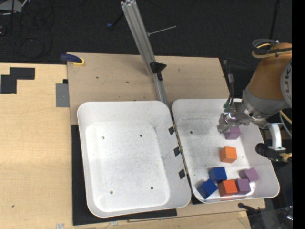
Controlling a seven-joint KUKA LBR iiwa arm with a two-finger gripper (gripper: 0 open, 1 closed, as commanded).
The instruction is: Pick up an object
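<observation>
Gripper (228, 124) is sitting over the purple cube (233, 133) at the right bin's (200, 116) 1 o'clock area; can't tell its state or if it's gripping. Cube is looking small, light, rigid: pinch opposite flat faces. Orange cube (228, 154) is lying near, at its 6 o'clock.

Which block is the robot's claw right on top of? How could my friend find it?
Look in the right bin, the one holding blocks. Near its far right side the gripper sits over a purple block. It lies alone, apart from the orange block and the cluster at the near edge.
</observation>
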